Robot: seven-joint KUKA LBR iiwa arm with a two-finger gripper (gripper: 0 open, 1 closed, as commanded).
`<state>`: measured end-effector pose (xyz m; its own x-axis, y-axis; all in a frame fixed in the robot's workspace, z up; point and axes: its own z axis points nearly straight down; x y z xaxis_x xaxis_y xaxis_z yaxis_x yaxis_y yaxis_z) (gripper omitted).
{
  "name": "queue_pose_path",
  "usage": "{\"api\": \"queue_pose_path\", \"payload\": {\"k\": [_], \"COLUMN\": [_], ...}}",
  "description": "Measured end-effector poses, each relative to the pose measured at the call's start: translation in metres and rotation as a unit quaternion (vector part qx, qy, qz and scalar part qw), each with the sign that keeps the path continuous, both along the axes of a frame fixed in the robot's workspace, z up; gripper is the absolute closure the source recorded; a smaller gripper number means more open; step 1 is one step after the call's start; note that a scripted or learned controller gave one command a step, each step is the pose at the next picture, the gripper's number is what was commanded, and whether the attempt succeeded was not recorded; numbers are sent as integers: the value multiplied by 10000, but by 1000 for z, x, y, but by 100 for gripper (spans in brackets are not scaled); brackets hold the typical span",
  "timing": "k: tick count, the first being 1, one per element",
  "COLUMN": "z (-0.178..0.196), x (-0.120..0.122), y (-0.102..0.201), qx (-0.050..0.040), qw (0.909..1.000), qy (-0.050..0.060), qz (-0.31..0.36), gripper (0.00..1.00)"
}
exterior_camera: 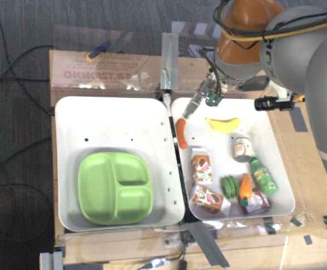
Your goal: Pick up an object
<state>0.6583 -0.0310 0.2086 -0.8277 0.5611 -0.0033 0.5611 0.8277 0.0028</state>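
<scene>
Hovering above the right bin's (276, 151) far edge, gripper (192, 107) state untellable, banana (223, 124) just beside.

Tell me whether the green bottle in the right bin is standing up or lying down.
Lying down. The green bottle rests on its side on the floor of the right bin, its length showing from above, beside the carrot.

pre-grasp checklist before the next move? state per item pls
1. Gripper above right bin, near its upper-left corner: ok.
2. Nothing seen between the fingers: ok.
3. Finger opening: cannot tell.
4. Nearest target, orange sausage, lies against the bin's left wall, tight for a grasp: not ok.
5. Banana lies apart from the can, likely the easier pick: ok.
6. Green tray sits in the left bin, out of the path: ok.
</scene>
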Motion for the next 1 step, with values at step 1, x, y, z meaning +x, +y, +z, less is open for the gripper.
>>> {"api": "queue_pose_path", "payload": {"k": [1], "z": [-5], "x": [-46], "y": [39], "qx": [-2], "qw": [9912], "qy": [22], "qz": [-1322], "gripper": [100]}}
